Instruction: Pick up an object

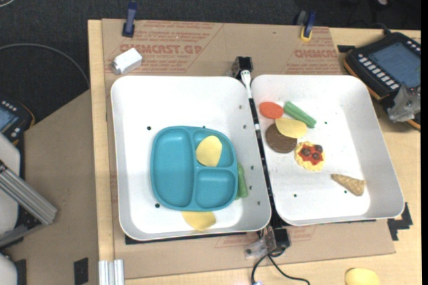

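White plastic is forming both shallow bins, which are sitting side by side on a cardboard sheet (200,43).

The left bin (127,143) is holding a teal divided tray (175,166). A pale yellow piece (209,150) is lying in the tray's far right compartment. A second yellow piece (199,219) is lying on the bin floor, touching the tray's near edge. A thin green strip (241,180) is showing along the tray's right side, between the tray and the bin wall.

The right bin (361,143) is holding a loose cluster toward its left half. An orange-red oval (271,110) is lying just beside a green stick (299,114). A yellow slice (291,128) is overlapping a brown disc (280,139) below them. A small round yellow piece with red and dark spots (309,155) is sitting just right of the disc. A tan wedge (349,184) is lying apart from the cluster, nearer the bin's near right corner.

Two blue clamps (130,19) are gripping the sheet's far edge, and a small white block (127,61) is resting near the left one.
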Controlling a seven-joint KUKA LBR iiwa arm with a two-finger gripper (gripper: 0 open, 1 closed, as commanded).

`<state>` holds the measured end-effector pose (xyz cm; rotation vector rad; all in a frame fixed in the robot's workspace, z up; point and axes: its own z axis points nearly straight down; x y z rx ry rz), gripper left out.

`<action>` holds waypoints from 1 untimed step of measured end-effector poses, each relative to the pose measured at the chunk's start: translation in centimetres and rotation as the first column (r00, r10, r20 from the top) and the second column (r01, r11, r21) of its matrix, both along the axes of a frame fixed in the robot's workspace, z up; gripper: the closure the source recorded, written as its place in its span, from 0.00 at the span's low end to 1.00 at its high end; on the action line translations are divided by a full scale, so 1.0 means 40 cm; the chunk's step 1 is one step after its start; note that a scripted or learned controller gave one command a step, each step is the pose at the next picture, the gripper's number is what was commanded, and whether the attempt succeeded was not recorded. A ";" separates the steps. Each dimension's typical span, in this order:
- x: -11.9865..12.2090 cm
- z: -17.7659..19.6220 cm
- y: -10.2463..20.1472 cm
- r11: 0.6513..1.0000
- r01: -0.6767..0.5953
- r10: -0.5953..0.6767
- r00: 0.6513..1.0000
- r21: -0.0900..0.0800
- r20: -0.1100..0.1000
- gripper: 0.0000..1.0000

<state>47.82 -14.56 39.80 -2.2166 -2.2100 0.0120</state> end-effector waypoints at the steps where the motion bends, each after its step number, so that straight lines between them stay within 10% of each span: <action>1: 0.004 0.289 0.062 1.000 -0.006 0.006 1.000 -0.006 0.030 1.00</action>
